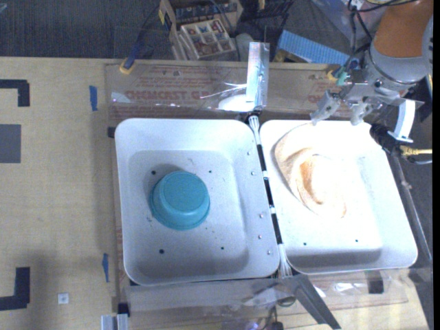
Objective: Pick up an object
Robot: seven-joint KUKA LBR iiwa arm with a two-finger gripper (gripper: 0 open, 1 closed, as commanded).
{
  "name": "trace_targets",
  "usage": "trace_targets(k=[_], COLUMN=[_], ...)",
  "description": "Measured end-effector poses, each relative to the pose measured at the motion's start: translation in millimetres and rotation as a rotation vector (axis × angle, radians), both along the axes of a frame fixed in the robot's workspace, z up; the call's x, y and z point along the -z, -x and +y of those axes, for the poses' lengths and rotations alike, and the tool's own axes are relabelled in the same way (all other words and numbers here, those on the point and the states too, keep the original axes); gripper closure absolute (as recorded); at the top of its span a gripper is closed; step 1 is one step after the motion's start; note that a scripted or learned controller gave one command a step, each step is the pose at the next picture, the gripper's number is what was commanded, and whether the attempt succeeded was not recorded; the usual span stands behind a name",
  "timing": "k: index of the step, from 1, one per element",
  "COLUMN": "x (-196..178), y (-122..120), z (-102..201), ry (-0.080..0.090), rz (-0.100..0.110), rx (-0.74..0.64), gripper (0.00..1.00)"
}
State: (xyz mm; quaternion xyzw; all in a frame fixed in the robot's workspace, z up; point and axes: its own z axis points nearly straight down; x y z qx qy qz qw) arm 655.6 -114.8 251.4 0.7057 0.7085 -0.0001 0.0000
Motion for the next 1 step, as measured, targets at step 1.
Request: trace_targets(k=[1], x=[126.6], y=[32.3], z=[23.5], ry=[0.0], rz=[-0.001], rx=[-0.112], gripper=[0.0])
